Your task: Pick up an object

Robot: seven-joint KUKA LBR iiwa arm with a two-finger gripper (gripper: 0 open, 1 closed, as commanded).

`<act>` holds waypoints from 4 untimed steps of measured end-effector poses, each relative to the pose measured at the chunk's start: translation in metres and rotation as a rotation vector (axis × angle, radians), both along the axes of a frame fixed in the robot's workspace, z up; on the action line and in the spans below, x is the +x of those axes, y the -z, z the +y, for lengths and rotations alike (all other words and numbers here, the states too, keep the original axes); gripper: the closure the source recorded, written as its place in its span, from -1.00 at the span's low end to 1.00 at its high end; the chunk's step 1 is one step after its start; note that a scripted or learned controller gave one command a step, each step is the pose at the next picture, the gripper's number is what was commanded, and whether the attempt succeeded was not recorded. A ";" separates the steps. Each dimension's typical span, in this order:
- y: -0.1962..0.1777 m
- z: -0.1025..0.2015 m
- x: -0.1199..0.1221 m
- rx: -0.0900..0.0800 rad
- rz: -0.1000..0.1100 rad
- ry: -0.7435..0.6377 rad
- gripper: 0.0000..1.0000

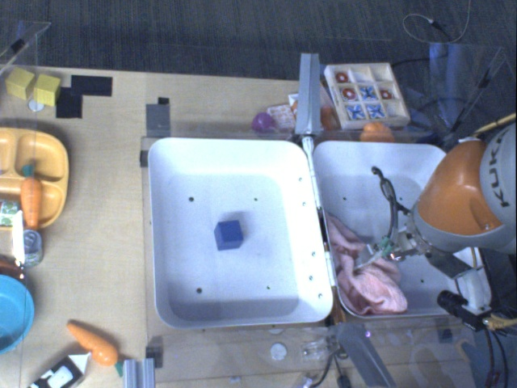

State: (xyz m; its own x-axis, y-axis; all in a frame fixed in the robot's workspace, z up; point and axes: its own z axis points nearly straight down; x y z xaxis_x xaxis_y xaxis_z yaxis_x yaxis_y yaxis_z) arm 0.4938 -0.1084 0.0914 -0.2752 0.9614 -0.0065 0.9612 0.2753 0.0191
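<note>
Camera view: two shallow white bins side by side on desk [105, 217]. Left bin [170, 217] near frame centre, blue cube [229, 234] resting on its floor, slightly left of middle. Right bin [355, 168] at centre right, crumpled pink cloth [363, 273] bunched against its left wall and lower edge. Grey arm with orange band [456, 192] entering from right edge. Claw [386, 250] low over pink cloth's upper right part; whether spread or pressed together, cannot tell. Yellow divided tray [44, 148] with carrot [30, 200] at left edge; second carrot [94, 342] lower left; tic-tac-toe board [367, 95] above right bin.
</note>
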 end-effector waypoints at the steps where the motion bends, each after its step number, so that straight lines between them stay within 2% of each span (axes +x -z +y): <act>1: -0.013 0.000 0.004 -0.004 -0.013 -0.001 1.00; 2: -0.013 0.000 0.004 -0.004 -0.013 -0.001 -1.00; 3: 0.001 0.016 0.067 0.004 0.004 0.217 -1.00; 4: 0.001 -0.039 0.026 0.001 0.004 0.215 -1.00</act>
